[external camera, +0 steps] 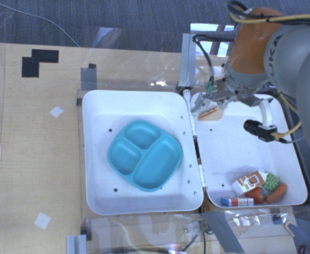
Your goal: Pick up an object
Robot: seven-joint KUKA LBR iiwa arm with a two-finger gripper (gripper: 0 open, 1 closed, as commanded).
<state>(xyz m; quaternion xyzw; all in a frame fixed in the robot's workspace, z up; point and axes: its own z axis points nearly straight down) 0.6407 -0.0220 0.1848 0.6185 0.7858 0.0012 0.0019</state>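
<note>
Camera view shows the gripper low at the right bin's far-left corner over a tan object, its state beyond telling, with the toy food in the near-right corner and a blue divided plate mid left bin.

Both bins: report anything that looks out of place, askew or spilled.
Nothing looks spilled or damaged. The blue divided plate sits turned at an angle in the left bin. The small items lie bunched in the right bin's near corner.
</note>
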